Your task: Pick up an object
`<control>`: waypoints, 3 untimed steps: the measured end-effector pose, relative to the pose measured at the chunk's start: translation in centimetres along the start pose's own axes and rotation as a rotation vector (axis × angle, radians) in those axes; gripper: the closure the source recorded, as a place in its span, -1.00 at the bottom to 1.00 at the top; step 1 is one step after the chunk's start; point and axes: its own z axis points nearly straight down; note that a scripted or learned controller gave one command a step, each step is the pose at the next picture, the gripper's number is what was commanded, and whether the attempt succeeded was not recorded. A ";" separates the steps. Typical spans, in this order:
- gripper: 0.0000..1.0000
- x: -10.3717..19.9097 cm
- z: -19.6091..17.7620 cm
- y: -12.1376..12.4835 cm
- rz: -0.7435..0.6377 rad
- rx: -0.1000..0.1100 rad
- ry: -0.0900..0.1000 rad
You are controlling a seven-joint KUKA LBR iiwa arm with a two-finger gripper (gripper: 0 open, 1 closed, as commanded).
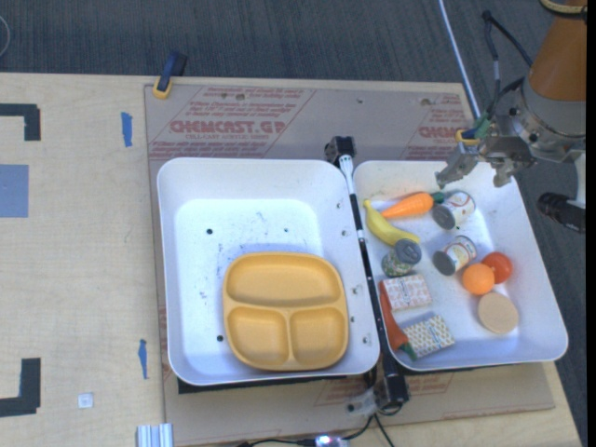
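My gripper (479, 175) hangs over the back edge of the right bin (549, 333), its two fingers (452, 173) spread open with nothing between them. Just below it lie a small grey can (447, 214) and an orange carrot (408, 206). A yellow banana (385, 226) curves beside the carrot. Further forward sit a second can (454, 254), an orange ball (479, 278), a red fruit (500, 265), a beige disc (498, 313), a dark round item (400, 262) and two small patterned boxes (407, 292) (428, 333).
The left bin (186, 203) holds a yellow divided plate (285, 309). A black clamp (341, 147) sits at the back where the bins meet. Cables (372, 403) run at the front edge. The arm's orange band (562, 59) rises at the top right.
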 end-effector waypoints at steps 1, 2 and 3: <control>-1.00 0.0 16.8 -0.3 0.000 -0.001 0.000; -1.00 2.6 17.3 -2.2 0.001 -0.004 -0.002; 1.00 2.6 16.2 -2.0 0.002 -0.007 -0.002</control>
